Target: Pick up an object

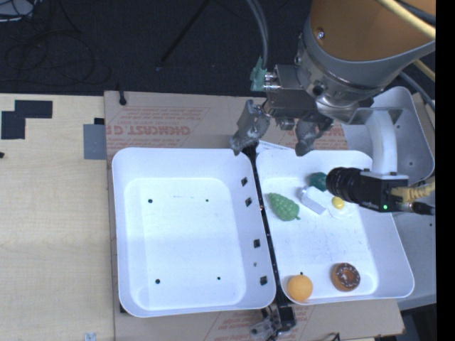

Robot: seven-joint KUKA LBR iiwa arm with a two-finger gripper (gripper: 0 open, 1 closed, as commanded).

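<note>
Item: I am holding the gripper (279,139), fingers spread and pinching nothing, over the right bin (387,275) far rim, with the green lumpy object (284,207) lying at its six o'clock, long axis running ten-to-four.

Both bins (185,163) look like smooth white plastic with a faint sheen. Under them lies a matt brown cardboard sheet (178,116) with red print, on a counter (50,226) of pale, matt wood grain. The arm (370,20) wears a glossy orange band over smooth grey metal. In the right bin, the green lump (283,207) is bumpy, the orange ball (300,287) smooth, the brown ring (345,276) speckled.
</note>
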